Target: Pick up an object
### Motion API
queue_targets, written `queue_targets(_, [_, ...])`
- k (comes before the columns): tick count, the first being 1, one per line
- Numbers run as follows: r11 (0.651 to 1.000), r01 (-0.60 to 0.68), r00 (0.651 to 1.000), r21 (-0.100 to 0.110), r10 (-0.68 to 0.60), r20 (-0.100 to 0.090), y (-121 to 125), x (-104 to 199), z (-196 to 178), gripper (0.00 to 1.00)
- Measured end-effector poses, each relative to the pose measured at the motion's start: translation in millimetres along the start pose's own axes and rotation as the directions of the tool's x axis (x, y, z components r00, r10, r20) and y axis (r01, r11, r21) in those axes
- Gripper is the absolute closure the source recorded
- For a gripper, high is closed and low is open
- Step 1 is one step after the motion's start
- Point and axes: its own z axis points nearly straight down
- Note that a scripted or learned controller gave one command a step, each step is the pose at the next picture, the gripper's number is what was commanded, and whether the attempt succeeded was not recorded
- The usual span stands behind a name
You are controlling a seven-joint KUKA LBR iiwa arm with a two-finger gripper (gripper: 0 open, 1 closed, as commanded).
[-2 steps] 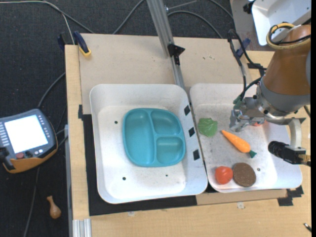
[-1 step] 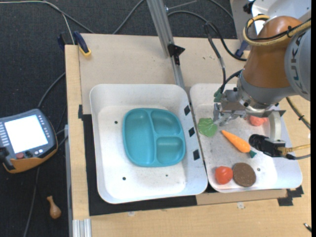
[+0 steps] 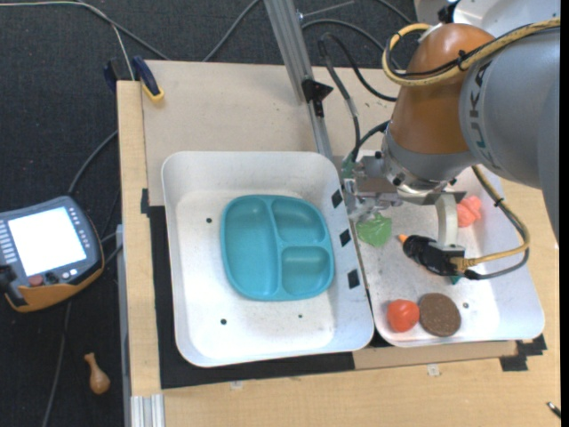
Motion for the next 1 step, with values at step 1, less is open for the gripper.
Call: queue_targets(1, [1.000,0.000,1.000,-0.002,0.000,-0.001,26.2,50.2,-8.4,1.00])
